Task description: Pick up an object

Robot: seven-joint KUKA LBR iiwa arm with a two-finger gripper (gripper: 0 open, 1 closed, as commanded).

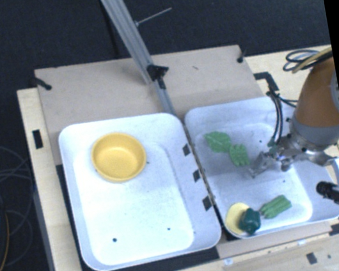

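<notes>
Jaws [257,166] beside green piece [238,154]

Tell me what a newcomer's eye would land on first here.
The yellow bowl stands out, alone toward the far left corner of the left bin. Next comes the arm's orange band at the right, its end effector low over the right bin beside green pieces.

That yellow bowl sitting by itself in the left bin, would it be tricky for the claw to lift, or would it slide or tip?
The yellow bowl looks like thin, smooth plastic, so it is probably light and may skid across the left bin if nudged. It sits upright on a wide base, so tipping seems unlikely. Its round wall probably leaves only the rim to pinch.
</notes>
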